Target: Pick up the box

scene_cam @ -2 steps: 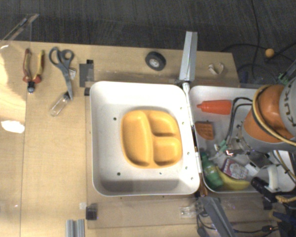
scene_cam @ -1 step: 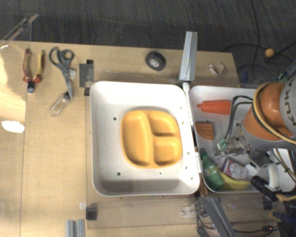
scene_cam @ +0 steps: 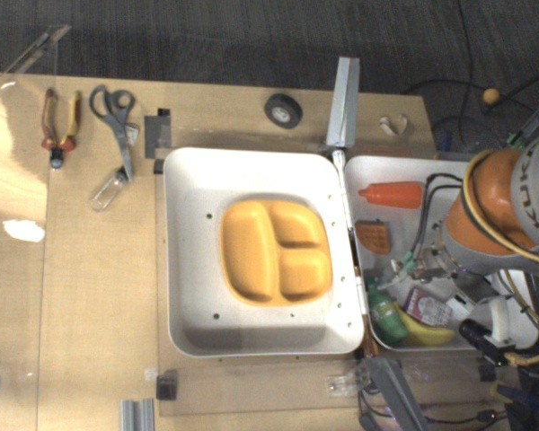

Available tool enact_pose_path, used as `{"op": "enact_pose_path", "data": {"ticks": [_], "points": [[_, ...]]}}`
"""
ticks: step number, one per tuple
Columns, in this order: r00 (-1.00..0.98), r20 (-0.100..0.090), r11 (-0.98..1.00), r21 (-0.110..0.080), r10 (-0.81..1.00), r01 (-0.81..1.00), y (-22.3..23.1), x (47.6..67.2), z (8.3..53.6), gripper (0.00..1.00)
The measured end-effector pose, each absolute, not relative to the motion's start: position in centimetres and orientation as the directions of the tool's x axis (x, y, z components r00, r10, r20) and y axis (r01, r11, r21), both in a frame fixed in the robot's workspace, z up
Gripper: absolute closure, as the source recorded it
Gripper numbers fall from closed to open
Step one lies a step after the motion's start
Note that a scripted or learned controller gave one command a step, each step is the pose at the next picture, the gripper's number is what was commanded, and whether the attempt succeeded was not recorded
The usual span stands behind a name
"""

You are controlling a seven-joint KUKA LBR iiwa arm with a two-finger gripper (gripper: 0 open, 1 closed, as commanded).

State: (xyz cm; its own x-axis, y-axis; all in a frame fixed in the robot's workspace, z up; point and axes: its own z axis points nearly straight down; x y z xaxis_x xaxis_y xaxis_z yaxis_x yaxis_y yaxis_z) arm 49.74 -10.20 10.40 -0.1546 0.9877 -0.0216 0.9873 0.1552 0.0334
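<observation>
The arm (scene_cam: 508,209) reaches in from the right and bends low over the right bin (scene_cam: 391,164). Its gripper (scene_cam: 422,272) hangs among the clutter there; whether it grips anything cannot be told. A small box (scene_cam: 428,309) lies just below it, beside a banana (scene_cam: 427,334) and a green object (scene_cam: 386,321). The left bin (scene_cam: 189,241) holds a yellow tray (scene_cam: 274,250). Scissors (scene_cam: 117,119) and pliers (scene_cam: 58,124) lie on the wooden bench (scene_cam: 81,312); dark carpet (scene_cam: 207,16) lies beyond.
</observation>
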Motion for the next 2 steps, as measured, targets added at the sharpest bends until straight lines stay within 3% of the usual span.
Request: {"op": "enact_pose_path", "data": {"ticks": [2], "points": [[-0.093,-0.007,0.093,0.023,0.996,0.995,-11.63,49.39,9.08,0.00]]}}
